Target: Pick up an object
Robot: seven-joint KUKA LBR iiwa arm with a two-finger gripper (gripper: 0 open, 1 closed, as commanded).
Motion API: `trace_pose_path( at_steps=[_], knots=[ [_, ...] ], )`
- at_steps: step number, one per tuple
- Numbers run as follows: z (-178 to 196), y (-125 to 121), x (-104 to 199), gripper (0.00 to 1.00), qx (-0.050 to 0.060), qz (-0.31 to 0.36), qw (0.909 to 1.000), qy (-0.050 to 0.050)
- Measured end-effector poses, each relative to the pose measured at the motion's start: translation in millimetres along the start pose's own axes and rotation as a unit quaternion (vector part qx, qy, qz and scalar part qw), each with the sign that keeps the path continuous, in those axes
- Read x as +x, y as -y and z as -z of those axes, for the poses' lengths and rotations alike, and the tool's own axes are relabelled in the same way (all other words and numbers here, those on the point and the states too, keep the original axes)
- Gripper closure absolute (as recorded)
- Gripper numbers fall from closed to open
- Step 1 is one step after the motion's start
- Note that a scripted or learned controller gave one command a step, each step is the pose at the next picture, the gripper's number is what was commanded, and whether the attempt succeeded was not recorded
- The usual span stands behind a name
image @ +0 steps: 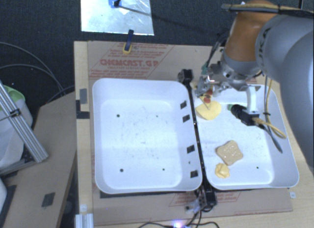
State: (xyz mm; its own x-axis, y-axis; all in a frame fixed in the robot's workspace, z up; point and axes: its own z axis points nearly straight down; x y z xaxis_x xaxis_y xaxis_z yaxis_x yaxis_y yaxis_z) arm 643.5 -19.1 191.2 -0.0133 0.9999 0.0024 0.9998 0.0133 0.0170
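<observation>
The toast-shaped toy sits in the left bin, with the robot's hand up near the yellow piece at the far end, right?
Not quite. The camera view shows the toast-shaped toy in the right bin, not the left one. The rest holds: the hand is near the yellow piece at the far end.

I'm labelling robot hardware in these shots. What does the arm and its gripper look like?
The arm has a smooth, rounded grey shell with an orange band above the wrist. Below sits a metallic gripper, small and silvery, with dark thin cables running beside it.
</observation>
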Motion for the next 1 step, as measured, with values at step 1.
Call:
trace_pose_path(
  at_steps=[1],
  knots=[
    [32.7, 6.8, 42.2, 1.0, 0.006, -0.002, 1.0, 0.0]
  ],
)
